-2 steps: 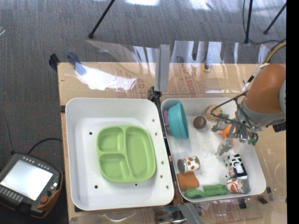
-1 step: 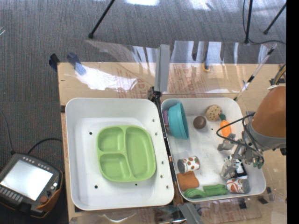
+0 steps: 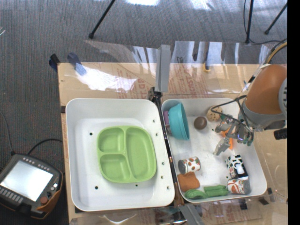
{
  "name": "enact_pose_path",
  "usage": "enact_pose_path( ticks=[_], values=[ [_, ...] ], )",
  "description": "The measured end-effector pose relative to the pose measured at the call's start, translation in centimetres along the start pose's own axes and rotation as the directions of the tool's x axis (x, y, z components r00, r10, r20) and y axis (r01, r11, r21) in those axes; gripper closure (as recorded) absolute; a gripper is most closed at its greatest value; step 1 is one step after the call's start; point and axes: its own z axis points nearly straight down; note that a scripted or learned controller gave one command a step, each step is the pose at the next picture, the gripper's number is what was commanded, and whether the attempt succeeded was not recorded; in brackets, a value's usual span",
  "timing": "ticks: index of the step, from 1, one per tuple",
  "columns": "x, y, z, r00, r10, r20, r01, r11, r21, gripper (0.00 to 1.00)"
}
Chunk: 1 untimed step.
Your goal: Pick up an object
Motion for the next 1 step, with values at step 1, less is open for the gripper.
enact_pose_path(
  ticks=[1],
  values=[
    [-0.02,0.22,-0.74,1.0,-0.006,-0.002,0.006,1.0,0.0,1.0]
  ],
)
